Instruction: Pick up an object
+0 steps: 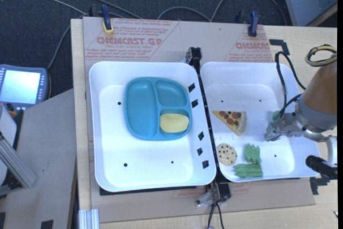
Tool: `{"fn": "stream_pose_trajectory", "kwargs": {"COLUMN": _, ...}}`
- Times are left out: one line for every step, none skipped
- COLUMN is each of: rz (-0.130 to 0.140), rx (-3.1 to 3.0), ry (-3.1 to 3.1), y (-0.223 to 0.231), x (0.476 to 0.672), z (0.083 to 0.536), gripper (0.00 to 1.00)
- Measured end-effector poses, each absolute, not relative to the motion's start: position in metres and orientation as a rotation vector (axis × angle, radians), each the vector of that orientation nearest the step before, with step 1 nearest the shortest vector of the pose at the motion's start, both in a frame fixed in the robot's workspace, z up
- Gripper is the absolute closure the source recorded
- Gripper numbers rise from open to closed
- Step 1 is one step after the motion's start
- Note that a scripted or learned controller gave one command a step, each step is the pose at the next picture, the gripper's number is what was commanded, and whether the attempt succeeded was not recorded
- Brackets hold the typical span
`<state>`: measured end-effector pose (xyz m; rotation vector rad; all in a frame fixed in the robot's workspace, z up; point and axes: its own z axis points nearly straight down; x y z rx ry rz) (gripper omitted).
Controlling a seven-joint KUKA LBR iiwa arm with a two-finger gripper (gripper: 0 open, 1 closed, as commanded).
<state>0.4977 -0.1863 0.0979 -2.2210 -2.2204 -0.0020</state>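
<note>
The gripper (273,134) hovers low in the right bin (252,75); whether it is clenched cannot be told. Left of it lies a pizza slice (231,119), with a cookie (226,154) and green pieces (250,162) nearer.

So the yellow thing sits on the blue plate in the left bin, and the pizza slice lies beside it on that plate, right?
Not quite. The camera view shows the pizza slice in the right bin, not on the blue plate. The yellow thing does sit on that plate in the left bin.
</note>
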Motion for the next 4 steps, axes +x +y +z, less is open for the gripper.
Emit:
{"fn": "stream_pose_trajectory", "kwargs": {"rz": -0.003, "rx": -2.223, "ry": -2.226, "y": -0.186, "x": 0.499, "z": 0.162, "gripper": 1.00}}
{"fn": "stream_pose_trajectory", "kwargs": {"rz": -0.006, "rx": -2.224, "ry": -2.228, "y": -0.179, "x": 0.497, "z": 0.223, "gripper": 1.00}}
{"fn": "stream_pose_trajectory", "kwargs": {"rz": -0.003, "rx": -2.222, "ry": -2.225, "y": -0.179, "x": 0.498, "z": 0.235, "gripper": 1.00}}
{"fn": "stream_pose_trajectory", "kwargs": {"rz": -0.003, "rx": -2.213, "ry": -2.226, "y": -0.119, "x": 0.499, "z": 0.242, "gripper": 1.00}}
